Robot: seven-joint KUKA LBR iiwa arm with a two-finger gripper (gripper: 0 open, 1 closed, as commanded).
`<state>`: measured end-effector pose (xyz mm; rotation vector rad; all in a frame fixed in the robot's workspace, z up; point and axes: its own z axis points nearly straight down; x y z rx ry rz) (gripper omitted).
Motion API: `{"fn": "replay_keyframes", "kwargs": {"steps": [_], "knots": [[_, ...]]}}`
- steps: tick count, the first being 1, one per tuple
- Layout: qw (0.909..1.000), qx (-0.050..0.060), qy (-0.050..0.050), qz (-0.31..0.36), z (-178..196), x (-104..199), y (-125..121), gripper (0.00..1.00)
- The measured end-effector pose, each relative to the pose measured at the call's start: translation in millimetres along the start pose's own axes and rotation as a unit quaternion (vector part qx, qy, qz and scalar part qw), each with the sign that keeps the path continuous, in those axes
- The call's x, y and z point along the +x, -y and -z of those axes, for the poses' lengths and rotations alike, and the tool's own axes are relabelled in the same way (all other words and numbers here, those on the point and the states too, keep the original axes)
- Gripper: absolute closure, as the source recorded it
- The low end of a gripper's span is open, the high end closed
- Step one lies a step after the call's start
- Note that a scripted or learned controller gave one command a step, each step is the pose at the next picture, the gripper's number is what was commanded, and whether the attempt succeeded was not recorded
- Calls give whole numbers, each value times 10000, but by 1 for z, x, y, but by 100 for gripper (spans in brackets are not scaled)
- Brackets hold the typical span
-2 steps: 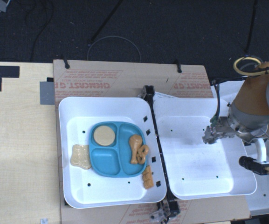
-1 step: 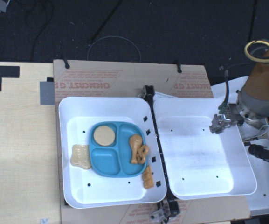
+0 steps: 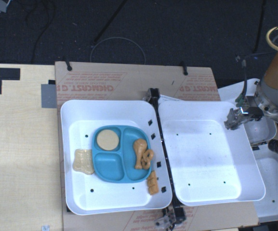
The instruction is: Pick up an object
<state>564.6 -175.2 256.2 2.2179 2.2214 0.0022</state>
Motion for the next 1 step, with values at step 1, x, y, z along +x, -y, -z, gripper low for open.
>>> {"fn": "replay_keyframes", "kwargs": {"steps": [1], "knots": [[10000, 30, -11, 9, 3, 44, 9, 100]]}}
